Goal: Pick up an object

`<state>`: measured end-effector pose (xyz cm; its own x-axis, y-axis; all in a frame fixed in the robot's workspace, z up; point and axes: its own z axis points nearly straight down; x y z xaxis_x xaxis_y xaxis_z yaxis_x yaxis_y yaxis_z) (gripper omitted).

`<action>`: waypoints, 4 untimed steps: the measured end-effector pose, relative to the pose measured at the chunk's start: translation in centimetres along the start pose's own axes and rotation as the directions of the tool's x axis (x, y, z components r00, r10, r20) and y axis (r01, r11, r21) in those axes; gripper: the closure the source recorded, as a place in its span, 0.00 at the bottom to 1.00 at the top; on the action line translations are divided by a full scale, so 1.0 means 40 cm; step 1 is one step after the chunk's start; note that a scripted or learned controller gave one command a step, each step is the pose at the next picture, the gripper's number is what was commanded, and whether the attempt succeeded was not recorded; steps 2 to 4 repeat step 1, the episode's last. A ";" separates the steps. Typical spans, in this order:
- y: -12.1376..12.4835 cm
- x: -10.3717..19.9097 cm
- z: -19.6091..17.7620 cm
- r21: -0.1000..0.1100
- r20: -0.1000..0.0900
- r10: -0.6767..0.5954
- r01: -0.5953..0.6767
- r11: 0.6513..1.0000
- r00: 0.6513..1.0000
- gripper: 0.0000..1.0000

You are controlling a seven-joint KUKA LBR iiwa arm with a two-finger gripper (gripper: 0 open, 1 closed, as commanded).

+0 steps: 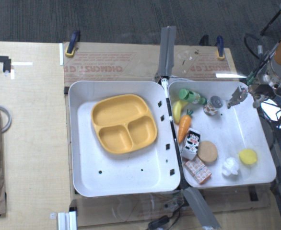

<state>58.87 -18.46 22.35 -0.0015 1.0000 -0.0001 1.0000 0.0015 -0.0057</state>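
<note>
Two white bins: the left bin (83, 176) bears a yellow divided plate (124, 123); the right bin (263, 143) holds a carrot (184, 127), banana (177, 110) and round cookie (207, 151). Whether the gripper (237, 97), above the right bin's far corner, is spread or pressed together, I cannot tell.

Small toys (198, 138) scattered, right bin (267, 171).

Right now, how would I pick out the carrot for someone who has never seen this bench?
Look at the right-hand white bin, along its left wall. The carrot lies there just below the yellow banana and above the small cow-print carton. It is the only orange, tapered piece with a green top.
</note>
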 end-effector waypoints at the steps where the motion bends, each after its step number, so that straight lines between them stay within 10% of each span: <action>1: 0.101 0.069 0.297 -0.002 0.000 -0.229 0.229 0.973 0.973 0.00; 4: 0.101 0.069 0.297 -0.002 0.000 -0.229 0.229 0.973 0.973 0.00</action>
